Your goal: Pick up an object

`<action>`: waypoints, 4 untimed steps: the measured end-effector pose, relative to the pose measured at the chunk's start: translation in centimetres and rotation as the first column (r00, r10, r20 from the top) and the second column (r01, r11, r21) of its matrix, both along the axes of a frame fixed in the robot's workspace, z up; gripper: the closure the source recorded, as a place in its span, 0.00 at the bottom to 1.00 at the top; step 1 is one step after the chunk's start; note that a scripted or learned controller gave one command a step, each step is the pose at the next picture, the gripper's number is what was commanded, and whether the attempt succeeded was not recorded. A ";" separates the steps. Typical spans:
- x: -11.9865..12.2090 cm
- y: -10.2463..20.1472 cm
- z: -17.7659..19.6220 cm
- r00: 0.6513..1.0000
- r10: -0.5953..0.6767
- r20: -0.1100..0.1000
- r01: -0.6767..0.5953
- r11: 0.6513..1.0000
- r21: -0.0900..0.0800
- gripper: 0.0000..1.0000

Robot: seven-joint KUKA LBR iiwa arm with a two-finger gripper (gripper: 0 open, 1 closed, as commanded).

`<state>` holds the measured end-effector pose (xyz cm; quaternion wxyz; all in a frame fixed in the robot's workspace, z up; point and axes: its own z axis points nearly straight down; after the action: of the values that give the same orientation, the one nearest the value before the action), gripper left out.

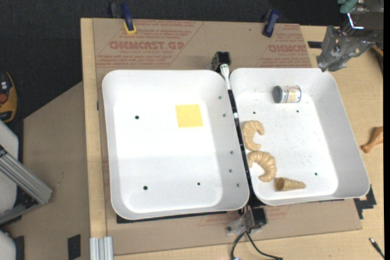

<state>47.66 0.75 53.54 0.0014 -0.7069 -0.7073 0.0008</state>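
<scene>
Claw (332, 61) off right bin (341, 131), w/ croissants (261, 162).

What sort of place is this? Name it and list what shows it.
Probably a robotics lab's grasping test bench. Two white bins sit side by side on a board held by clamps, a gripper waits at the right bin's corner, and toy croissants serve as practice objects.

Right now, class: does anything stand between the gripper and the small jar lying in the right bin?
Nothing visible does. The gripper sits past the right bin's far right corner, and the jar lies on its side on bare bin floor. The two croissants and the cone lie nearer the camera.
</scene>
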 end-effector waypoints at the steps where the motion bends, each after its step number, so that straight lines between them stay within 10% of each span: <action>1: 0.3 0.1 0.0 1.000 0.000 0.001 0.000 1.000 -0.001 0.00; 2: 0.3 0.1 1.1 1.000 0.001 0.005 -0.001 1.000 -0.001 1.00; 3: 0.3 0.1 1.0 1.000 0.001 0.004 -0.001 1.000 -0.001 0.00; 4: 0.1 8.9 -11.9 1.000 0.008 -0.010 -0.008 1.000 -0.002 0.00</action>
<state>47.80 9.70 41.63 0.0044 -0.7039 -0.7102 0.0051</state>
